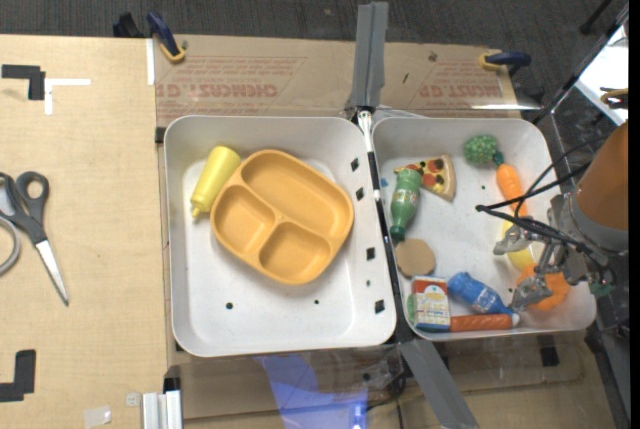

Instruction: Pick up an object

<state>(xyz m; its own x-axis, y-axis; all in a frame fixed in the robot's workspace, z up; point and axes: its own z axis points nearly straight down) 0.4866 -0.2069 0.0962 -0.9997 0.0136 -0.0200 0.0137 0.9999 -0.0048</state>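
On the far left of the bench (pixel 90 217), a pair of scissors (pixel 35 227) lies on the bare wood, well apart from the bins.

The left bin (pixel 190 317) holds a yellow divided tray (pixel 283 215) with three compartments, set at a tilt to the bin's walls. A yellow bottle (pixel 214 179) lies just beside the tray's upper left edge, touching or nearly touching it.

The right bin (pixel 455 129) is crowded. Near its left wall a green bottle (pixel 404 200) lies on its side, with a pizza slice toy (pixel 436 174) just beside it to the right. Below the bottle sits a round brown disc (pixel 416 257). In the bin's lower left corner lies a small carton (pixel 430 303) with a red and green label; a blue bottle (pixel 476 294) lies next to it, and a thin orange-red piece (pixel 482 322) runs along the front wall beneath both. In the upper right part sit a green broccoli toy (pixel 482 150) and, below it, an orange carrot (pixel 510 183).

My hand (pixel 532 279) is down in the lower right part of this bin, reaching in from the right with black cables trailing across it. A yellow object (pixel 520 256) and an orange object (pixel 553 291) lie right against it. I cannot tell whether my hand is wide or narrow, or whether either object is held.
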